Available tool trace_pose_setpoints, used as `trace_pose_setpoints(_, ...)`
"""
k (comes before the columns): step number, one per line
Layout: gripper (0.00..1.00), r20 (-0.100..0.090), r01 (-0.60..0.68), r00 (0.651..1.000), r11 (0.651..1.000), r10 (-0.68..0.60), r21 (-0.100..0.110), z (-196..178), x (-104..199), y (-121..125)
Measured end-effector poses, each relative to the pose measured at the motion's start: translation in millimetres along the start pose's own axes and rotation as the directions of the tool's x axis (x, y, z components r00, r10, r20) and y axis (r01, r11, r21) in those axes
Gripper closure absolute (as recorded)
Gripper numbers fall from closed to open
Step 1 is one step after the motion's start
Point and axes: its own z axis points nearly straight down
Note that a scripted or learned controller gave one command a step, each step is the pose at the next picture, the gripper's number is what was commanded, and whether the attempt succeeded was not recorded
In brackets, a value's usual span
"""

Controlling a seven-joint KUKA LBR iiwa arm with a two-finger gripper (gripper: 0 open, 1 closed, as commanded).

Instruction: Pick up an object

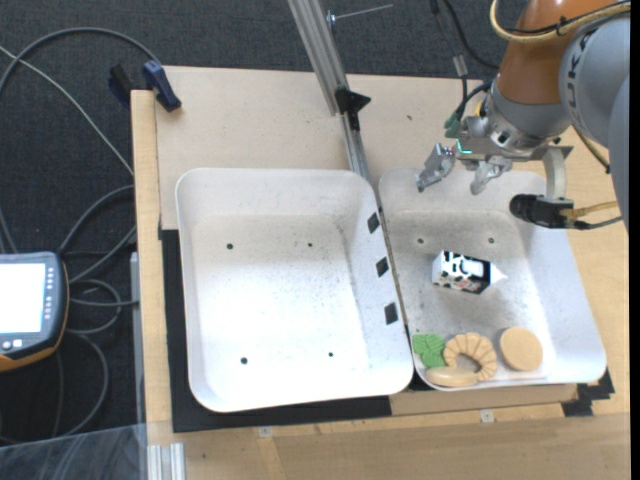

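gripper (459,175): fingers spread, holding nothing, hovers over right bin's (560,298) far rim | targets: black-and-white carton (462,273) mid-bin; croissant (470,355), round biscuit (521,348), green piece (429,348) against near wall | reach needs to come nearer

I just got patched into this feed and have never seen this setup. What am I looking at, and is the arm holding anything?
One camera looks down at a slant on a bench with two white bins. The grey and orange robot arm reaches in from the right; its gripper hangs open over the far edge of the right bin, with nothing between its fingers. That bin holds a black-and-white carton and, along its near edge, a green toy, a croissant-like toy and a round tan biscuit. The left bin sits beside it.
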Motion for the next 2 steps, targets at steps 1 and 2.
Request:
trace_pose_setpoints(1,0.00,0.000,-0.001,1.000,1.000,0.001,0.005,64,1,1)
trace_pose_setpoints(2,0.00,0.000,-0.001,1.000,1.000,0.001,0.004,106,2,0)
